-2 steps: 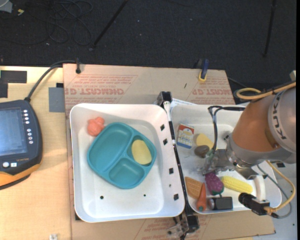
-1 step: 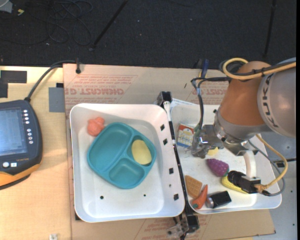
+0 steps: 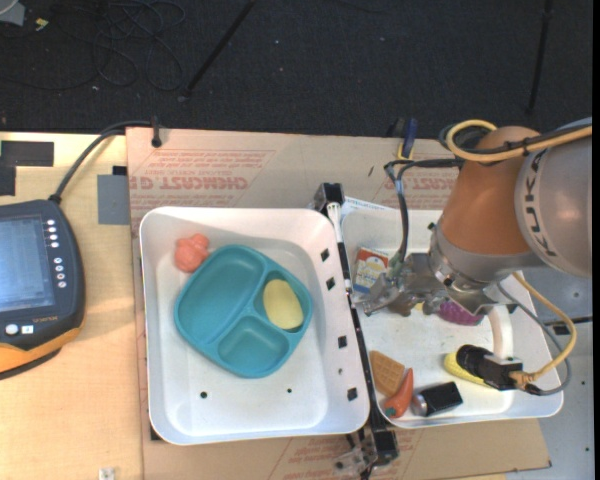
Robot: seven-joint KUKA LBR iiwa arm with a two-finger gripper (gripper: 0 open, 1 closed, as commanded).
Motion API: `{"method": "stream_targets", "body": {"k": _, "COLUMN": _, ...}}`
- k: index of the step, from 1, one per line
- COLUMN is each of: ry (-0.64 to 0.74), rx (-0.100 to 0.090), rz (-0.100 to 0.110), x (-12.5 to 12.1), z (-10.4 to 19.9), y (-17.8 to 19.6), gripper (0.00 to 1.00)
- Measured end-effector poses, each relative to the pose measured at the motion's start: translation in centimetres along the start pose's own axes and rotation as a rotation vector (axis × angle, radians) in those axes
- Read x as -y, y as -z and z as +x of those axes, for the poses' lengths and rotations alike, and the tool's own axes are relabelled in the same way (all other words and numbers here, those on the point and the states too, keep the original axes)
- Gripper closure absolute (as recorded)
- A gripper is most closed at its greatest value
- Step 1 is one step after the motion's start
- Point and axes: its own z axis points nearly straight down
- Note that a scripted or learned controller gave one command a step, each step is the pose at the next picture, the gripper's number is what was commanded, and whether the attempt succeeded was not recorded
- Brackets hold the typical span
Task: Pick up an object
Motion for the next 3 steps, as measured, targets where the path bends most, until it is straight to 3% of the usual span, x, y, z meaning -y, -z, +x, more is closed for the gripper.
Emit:
{"method": "stream_targets", "body": {"k": 1, "ry": -0.005, "rx": 0.003, "rz": 0.000, "x": -2.6, "z": -5.7, "y": -2.7, "gripper": 0.00}}
{"method": "stream_targets", "body": {"k": 2, "ry": 0.001, "rx": 0.000, "rz": -0.002, "x": -7.2, "z": -7.5, "y": -10.1, "gripper": 0.00}}
{"method": "stream_targets", "body": {"k": 3, "ry": 0.002, "rx": 0.002, "rz": -0.006, "x": -11.6, "z": -11.7, "y": -9.8, "gripper": 0.00}}
